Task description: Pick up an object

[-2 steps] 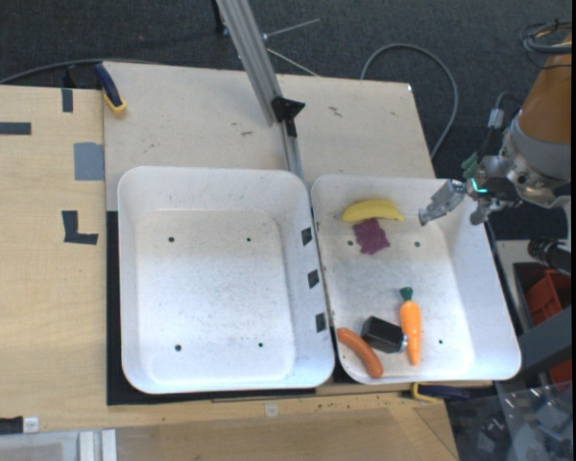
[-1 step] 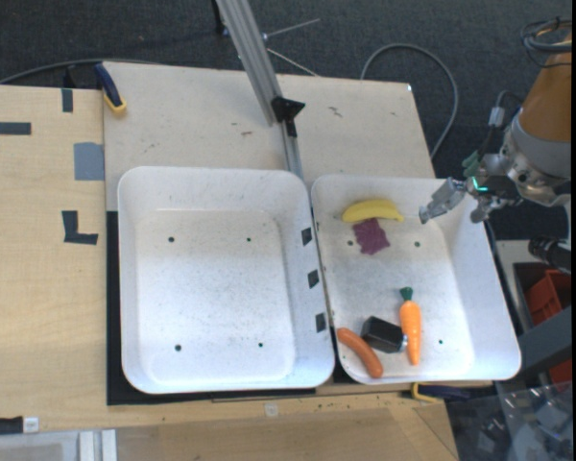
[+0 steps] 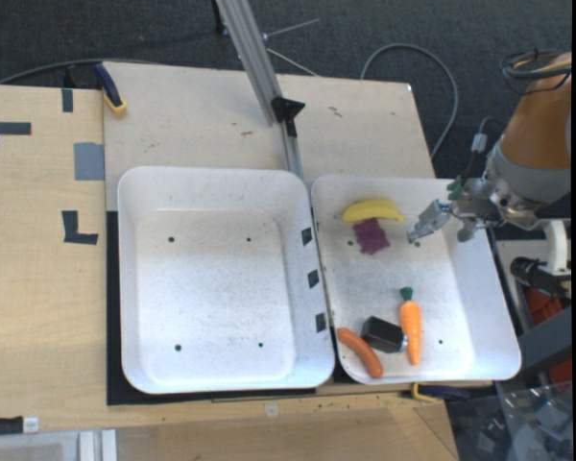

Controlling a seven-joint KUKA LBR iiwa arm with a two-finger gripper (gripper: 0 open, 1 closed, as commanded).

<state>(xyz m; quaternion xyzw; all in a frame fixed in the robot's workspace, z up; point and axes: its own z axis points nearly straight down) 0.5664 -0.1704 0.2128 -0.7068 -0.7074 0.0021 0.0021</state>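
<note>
In the right bin you see a banana touching a purple block at the far end, and a carrot, black block and sausage at the near end. Your gripper hangs just right of the banana, grasping nothing; whether its fingers are spread cannot be told. The arm enters from the right, wrist angled leftward.

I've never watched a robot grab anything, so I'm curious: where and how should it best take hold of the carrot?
Probably across the thick orange middle of the carrot, coming straight down from above. It lies flat in the right bin, long axis pointing toward the green top, so the fingers would best close across its narrow width. The black block sits close on its left, so gripping slightly toward the green end leaves more room.
</note>
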